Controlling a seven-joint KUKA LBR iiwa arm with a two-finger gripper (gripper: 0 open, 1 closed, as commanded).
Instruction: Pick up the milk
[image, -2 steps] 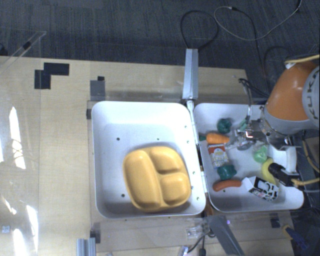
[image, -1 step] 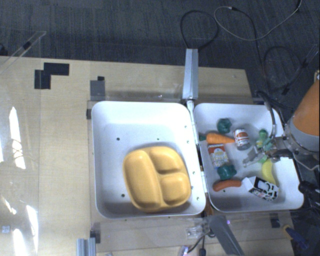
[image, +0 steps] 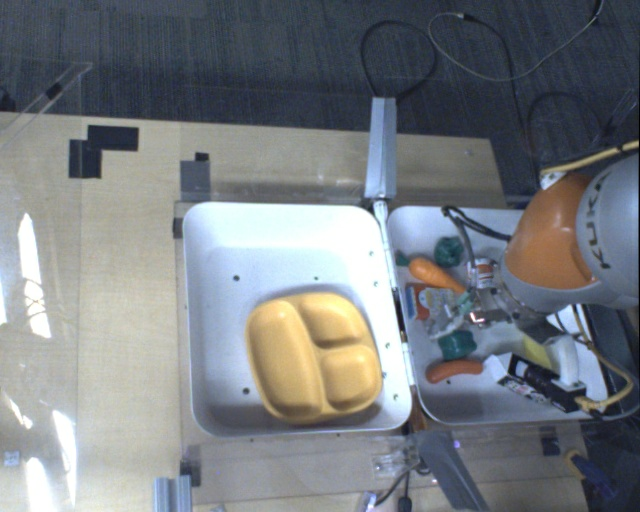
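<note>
Gripper (image: 478, 303) sits low in the right bin (image: 500, 415), arm (image: 560, 245) coming in from the right. Grip state: can't tell from here, too much clutter around the tip. Nothing visibly held.

Milk, best guess, is the small white/red carton (image: 424, 300) by the divider wall, just left of the gripper, between the carrot (image: 436, 272) above and the teal piece (image: 458, 345) below. Can't tell if they touch. Long axis looks to run along the divider, but it's blurry.

Next move, imo: shift left toward the divider and square up across the carton's short side. It's tight, w/ carrot and wall close by.
</note>
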